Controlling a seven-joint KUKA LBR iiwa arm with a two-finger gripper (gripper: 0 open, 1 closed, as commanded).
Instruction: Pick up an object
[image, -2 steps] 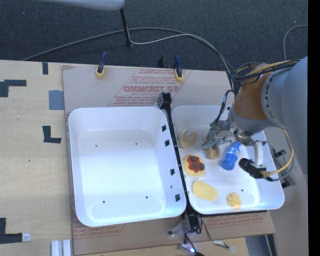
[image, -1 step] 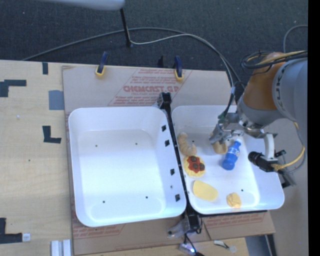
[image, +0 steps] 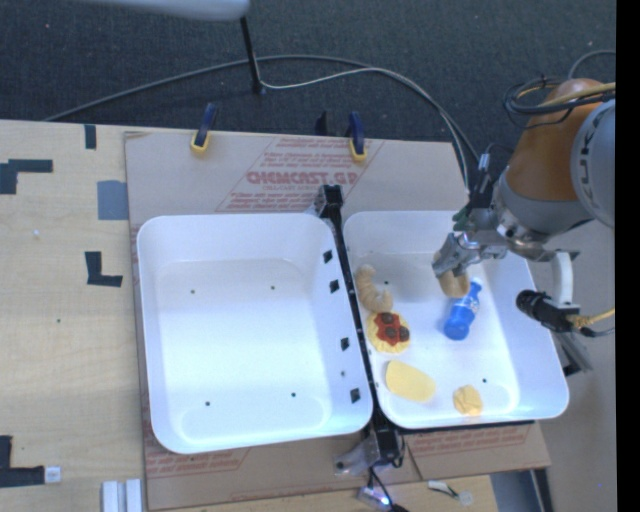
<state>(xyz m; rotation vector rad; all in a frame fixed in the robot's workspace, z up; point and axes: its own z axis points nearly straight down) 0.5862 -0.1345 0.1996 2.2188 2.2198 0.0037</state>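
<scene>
The claw (image: 455, 262) hangs low inside the right bin (image: 520, 395), near its far right part, just above a blue bottle (image: 460, 315). A small tan object (image: 454, 283) sits right under the claw's tip, at the bottle's upper end; whether the claw is clenched on it or merely over it cannot be told from this slant.

The right bin holds five loose things: the blue bottle, one tan lumpy piece (image: 375, 290) near the divider, one round toy pizza with red toppings (image: 389, 332), one flat yellow piece (image: 410, 381), and one small yellow lump (image: 467, 400) near the front edge. The left bin (image: 160, 400) stands beside it on the surface (image: 60, 330), touching along the middle.
</scene>
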